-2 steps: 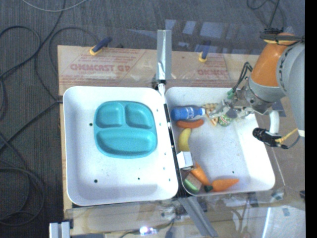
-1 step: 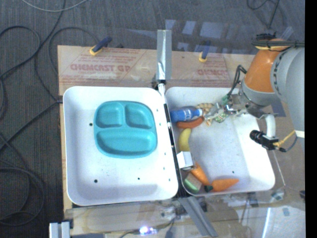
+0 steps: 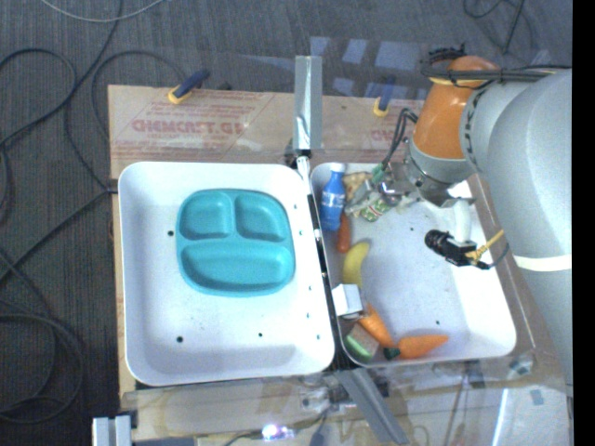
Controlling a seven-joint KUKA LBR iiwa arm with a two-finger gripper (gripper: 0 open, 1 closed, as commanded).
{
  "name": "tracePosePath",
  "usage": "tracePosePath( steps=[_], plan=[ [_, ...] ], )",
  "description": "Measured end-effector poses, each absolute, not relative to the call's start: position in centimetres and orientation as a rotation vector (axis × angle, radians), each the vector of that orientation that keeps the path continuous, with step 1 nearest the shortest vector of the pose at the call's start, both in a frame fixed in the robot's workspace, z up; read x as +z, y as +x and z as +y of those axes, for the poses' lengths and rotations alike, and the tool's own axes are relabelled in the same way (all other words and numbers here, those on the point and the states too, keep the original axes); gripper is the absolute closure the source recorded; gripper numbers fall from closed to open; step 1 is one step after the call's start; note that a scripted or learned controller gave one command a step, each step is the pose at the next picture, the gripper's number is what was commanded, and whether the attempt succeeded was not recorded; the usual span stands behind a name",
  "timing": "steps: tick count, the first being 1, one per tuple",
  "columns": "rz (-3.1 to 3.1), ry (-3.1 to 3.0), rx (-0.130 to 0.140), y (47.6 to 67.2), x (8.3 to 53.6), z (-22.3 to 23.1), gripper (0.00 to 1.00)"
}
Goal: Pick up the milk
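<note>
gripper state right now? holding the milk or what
gripper: low at the far end of the right bin, among the items there; open or shut cannot be told, nor any hold.

Teal divided plate [image 3: 236, 242] in left bin [image 3: 149, 342] — right bin [image 3: 483, 328] crowded: blue bottle [image 3: 332, 203], yellow banana [image 3: 356, 260], carrots [image 3: 422, 344]. Gripper [image 3: 383, 191] low at far corner — over green-white carton [image 3: 374, 208].

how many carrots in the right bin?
2, both near the front edge of the right bin: one carrot by the front-left corner, the other just right of it, lying flat. More could be hidden under the arm at the back.
</note>
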State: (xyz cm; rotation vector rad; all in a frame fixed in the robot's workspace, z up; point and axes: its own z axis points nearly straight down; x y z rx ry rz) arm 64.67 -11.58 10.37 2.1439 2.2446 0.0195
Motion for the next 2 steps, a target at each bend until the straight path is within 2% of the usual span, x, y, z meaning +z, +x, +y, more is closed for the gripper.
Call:
tracePosePath(
  steps=[1,2],
  plan=[
    [2.244,2.147,0.014,64.6,11.3,-11.7,1.0],
    [2.43,1.989,-0.003,65.1,30.5,-12.8,1.0]
  ],
)
